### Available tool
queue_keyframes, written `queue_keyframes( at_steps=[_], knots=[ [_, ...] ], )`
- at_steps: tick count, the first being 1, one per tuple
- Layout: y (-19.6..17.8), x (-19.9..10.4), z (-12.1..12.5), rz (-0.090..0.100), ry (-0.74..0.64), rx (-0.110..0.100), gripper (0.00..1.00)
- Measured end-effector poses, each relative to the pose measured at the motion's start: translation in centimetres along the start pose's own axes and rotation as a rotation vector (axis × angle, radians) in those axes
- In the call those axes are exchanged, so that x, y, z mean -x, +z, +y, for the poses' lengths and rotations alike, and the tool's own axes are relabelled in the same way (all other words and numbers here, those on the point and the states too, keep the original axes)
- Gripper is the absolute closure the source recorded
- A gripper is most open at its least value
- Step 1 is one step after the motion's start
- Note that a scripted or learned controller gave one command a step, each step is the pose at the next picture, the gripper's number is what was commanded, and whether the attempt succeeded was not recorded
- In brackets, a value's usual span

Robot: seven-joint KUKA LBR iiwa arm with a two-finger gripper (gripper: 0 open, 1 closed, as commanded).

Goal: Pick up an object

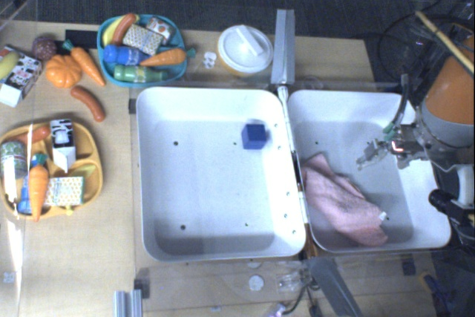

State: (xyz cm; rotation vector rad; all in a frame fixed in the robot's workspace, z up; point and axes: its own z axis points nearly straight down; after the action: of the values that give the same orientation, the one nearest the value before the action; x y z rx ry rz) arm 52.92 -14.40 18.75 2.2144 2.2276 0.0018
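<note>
A small blue cube point(254, 135) lies in the left bin point(159, 159), toward its upper right. A crumpled pink cloth point(341, 200) fills the lower left of the right bin point(423, 230). My gripper point(375, 147) hangs over the right bin's middle, above and to the right of the cloth and apart from it. It is open with nothing between its fingers. The grey arm with its orange band point(449, 96) comes in from the right.
A metal divider point(282, 48) stands behind the gap between the bins. On the bench are a white lidded bowl point(245, 50), a blue bowl of toy food point(141, 48), a yellow plate of toys point(48, 171) and loose toy vegetables point(74, 74).
</note>
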Motion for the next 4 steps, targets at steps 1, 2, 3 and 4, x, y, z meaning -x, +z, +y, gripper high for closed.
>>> queue_keyframes(
  at_steps=[1,2,3,4],
  knots=[
    [0.8,2.9,-3.7,0.001,0.074,-0.002,0.0],
    [9.6,-4.9,-3.7,-0.004,0.018,0.017,0.0],
    [9.6,-3.1,0.2,-0.001,-0.05,0.015,0.0],
    [8.4,-3.3,0.4,-0.001,-0.052,0.022,1.0]
  ],
)
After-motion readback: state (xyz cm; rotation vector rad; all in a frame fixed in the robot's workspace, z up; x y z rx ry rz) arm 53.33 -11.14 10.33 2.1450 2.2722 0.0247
